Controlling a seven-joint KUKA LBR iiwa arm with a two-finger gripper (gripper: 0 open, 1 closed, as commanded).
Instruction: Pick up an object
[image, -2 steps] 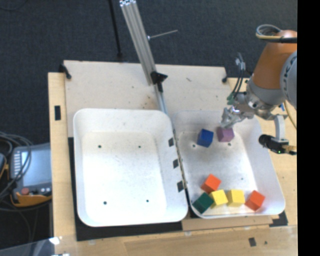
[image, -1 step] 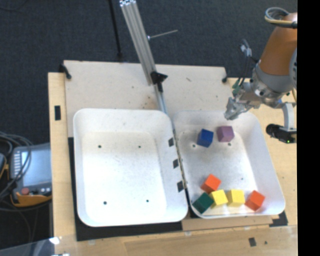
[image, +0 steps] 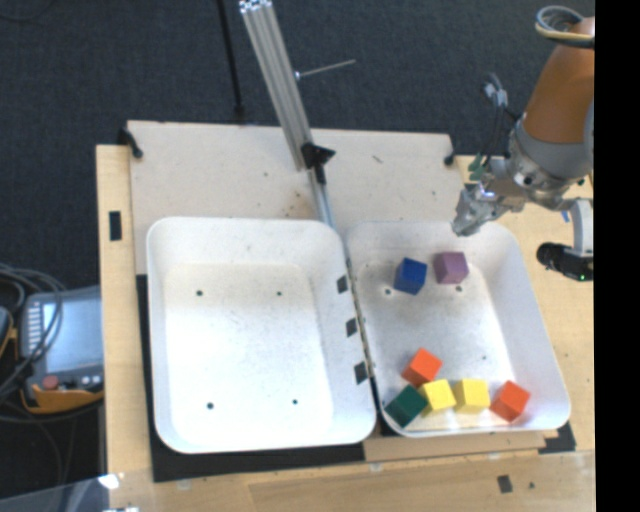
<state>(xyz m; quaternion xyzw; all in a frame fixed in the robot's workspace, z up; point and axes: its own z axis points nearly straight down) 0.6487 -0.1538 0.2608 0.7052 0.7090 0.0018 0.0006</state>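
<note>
Pincer (image: 468, 224) hovering over the right bin (image: 535, 325); its state cannot be told.
The purple cube (image: 451, 267) is lying nearest, beside the blue cube (image: 410, 276) at the bin's far end. It is looking light, rigid and small; take 2 opposite flat faces. Having no long axis, it is sitting slightly rotated.

Floor (image: 120, 60) was dark grey carpet all around a light wood bench (image: 230, 160). A silver metal rail (image: 280, 85) slanted up from the bench's back, and some grey screen box (image: 60, 335) with cables sat at the left.
</note>
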